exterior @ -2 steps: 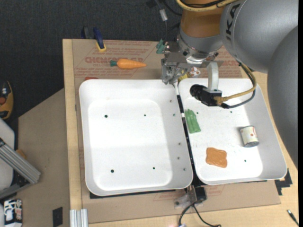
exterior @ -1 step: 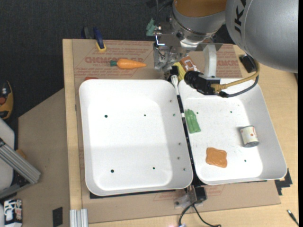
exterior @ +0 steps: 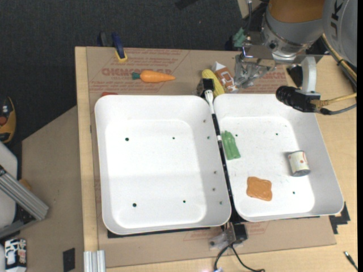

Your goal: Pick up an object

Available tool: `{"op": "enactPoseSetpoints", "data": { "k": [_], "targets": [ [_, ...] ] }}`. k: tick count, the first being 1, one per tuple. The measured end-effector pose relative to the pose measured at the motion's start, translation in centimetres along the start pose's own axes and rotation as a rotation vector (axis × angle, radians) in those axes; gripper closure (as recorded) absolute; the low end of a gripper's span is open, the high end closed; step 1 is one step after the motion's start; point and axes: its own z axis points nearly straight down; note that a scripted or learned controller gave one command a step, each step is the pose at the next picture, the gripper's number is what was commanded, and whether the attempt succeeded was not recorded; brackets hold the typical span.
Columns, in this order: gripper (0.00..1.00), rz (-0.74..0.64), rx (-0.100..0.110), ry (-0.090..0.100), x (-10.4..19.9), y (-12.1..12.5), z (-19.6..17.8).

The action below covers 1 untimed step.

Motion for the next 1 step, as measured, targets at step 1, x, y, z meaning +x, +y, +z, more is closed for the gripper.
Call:
{"op": "enactPoseSetpoints", "data": {
  "k": [1],
  "targets": [
    [1.0,-0.018,0.003,0.005,8.5,-0.63,4.56]
  ]
}}
